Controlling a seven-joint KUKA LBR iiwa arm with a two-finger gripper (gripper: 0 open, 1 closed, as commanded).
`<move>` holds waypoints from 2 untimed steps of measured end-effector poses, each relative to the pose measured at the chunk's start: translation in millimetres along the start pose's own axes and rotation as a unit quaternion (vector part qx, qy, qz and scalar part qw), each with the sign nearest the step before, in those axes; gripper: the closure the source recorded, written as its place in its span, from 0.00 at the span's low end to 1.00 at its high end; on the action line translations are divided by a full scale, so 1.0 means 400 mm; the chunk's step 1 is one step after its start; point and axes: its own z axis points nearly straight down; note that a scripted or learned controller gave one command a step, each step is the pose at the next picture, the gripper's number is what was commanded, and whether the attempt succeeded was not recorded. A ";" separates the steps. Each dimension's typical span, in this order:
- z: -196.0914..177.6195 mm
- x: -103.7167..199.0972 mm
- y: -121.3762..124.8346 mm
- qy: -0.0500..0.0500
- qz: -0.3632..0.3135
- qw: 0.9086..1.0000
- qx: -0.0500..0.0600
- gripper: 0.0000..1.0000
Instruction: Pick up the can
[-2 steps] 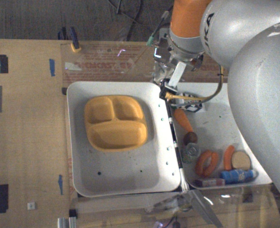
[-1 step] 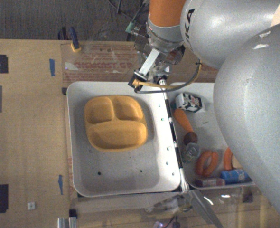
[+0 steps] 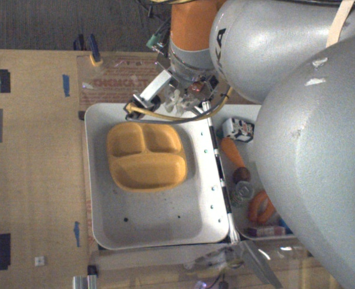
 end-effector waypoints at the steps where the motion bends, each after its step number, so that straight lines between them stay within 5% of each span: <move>1: -0.035 -0.040 -0.186 0.000 -0.018 1.000 0.000 1.00; 2: -0.035 -0.040 -0.186 0.000 -0.018 1.000 -0.001 0.00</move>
